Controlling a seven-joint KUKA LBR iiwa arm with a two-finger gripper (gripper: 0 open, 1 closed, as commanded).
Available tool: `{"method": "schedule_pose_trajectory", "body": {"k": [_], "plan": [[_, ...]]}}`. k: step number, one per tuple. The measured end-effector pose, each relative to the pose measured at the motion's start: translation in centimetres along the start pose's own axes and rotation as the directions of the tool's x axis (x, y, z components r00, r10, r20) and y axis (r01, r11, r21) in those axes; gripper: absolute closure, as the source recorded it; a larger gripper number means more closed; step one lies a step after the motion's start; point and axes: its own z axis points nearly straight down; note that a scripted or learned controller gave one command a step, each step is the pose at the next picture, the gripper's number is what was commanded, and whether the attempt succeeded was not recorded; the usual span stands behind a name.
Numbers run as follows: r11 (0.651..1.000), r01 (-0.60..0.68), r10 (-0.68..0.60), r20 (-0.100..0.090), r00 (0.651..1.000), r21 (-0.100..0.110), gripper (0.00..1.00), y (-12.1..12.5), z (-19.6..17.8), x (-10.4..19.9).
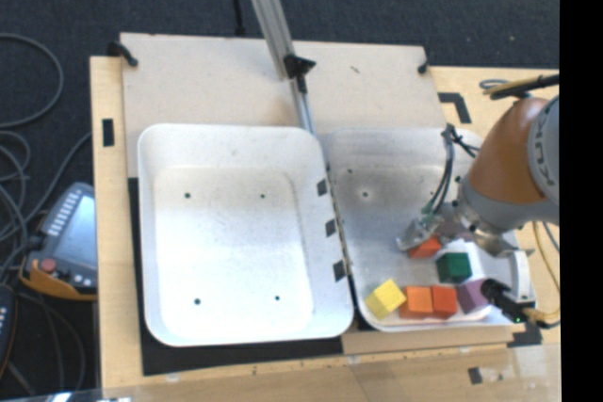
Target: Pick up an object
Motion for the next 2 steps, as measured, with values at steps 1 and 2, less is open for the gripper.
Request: {"method": "schedule_pose_trajectory", "body": {"k": [1, 2], "plan": [[1.000, 0.014, -0.014, -0.003, 1.000, -0.001, 1.00, -0.6, -12.7, 7.3], [1.000, 0.017, -0.017, -0.006, 1.000, 0.003, 1.00, -0.1, -16.5, 15.1]]}}
